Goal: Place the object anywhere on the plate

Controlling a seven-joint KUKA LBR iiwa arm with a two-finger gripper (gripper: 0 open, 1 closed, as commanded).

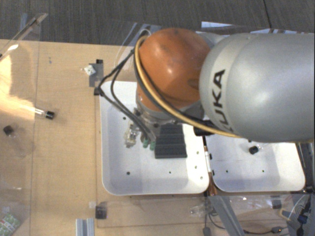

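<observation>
Grey and orange, the arm (236,82) is reaching over the left white bin (118,176), with its hand (138,137) hanging over the bin's middle; I cannot tell whether it is wide or narrow. A small black object (253,150) is lying in the right bin (275,181).

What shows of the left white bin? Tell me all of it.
The left bin is a shallow white tray, plastic by its look, with rounded corners and a low raised rim. A few small dark dots mark its floor. It lies flat on the wooden bench, its right rim close beside the right bin. The arm hangs over its far half and hides that part; a soft shadow falls on the floor beneath.
</observation>
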